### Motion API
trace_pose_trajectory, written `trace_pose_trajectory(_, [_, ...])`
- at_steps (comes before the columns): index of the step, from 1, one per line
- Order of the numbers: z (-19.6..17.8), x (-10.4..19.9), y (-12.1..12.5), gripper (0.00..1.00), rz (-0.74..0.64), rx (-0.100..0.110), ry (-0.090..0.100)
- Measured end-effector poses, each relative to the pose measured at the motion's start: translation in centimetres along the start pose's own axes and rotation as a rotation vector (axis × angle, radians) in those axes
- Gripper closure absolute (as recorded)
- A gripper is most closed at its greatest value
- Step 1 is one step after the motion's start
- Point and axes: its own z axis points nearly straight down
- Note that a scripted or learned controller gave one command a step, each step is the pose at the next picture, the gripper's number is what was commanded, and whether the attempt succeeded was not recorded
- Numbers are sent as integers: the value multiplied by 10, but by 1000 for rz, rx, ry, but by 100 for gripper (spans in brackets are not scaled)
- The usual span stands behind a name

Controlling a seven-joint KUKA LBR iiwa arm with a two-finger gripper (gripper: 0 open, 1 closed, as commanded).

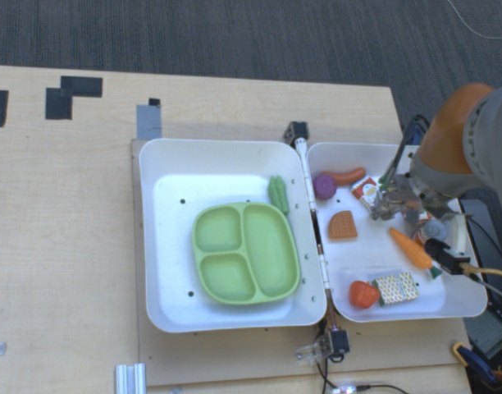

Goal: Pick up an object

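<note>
- Arm in from the right, tool low in the right bin, near its back wall.
- Can't tell how the tool stands or whether it has hold of anything; too cluttered there.
- Red-white packet just beside the tool, to its left.
- Same bin: purple ball, red sausage-shaped piece, orange wedge, carrot, tomato, patterned block.
- Left bin: green divided plate, green pod at its back edge.
- Both bins sit on the wooden worktop.
</note>
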Motion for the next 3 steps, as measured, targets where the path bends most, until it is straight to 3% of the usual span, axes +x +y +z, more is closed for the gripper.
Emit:
trace_pose_trajectory(1, [0, 1, 0, 0, -1, 1, 1])
trace_pose_trajectory(2, [-9, 1, 1, 100, -6, -1, 1])
trace_pose_trajectory(3, [-9, 1, 1, 0, -6, 0, 1])
